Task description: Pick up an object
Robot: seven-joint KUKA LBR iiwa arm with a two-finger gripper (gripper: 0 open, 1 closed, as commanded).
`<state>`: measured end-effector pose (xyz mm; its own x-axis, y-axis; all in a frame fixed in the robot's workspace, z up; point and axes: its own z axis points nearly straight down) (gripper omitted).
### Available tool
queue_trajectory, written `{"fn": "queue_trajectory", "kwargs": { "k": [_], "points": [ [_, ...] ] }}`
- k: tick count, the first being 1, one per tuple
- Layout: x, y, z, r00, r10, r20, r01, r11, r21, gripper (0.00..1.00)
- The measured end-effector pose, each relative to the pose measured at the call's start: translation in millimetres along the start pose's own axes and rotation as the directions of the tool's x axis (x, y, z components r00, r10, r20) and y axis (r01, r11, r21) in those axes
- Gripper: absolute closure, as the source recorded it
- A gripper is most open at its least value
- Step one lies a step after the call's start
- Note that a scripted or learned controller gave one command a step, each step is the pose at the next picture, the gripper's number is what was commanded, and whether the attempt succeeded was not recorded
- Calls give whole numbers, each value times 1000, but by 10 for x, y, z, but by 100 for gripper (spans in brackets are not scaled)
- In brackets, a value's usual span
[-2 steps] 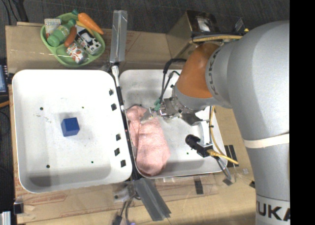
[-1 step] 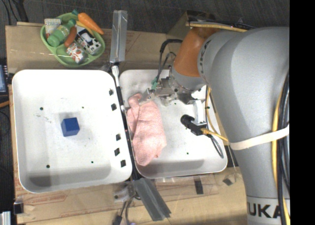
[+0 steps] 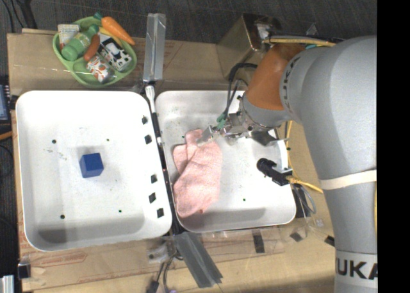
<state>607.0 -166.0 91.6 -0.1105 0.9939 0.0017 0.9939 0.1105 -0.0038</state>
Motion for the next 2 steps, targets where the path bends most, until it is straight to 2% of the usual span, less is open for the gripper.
{"fn": "queue_trajectory", "kwargs": {
  "k": [1, 2],
  "points": [
    [636, 43, 9, 987, -158, 0, 158, 987, 2, 0],
    [338, -575, 5, 988, -153, 1, 153, 988, 0, 0]
  ]
}}
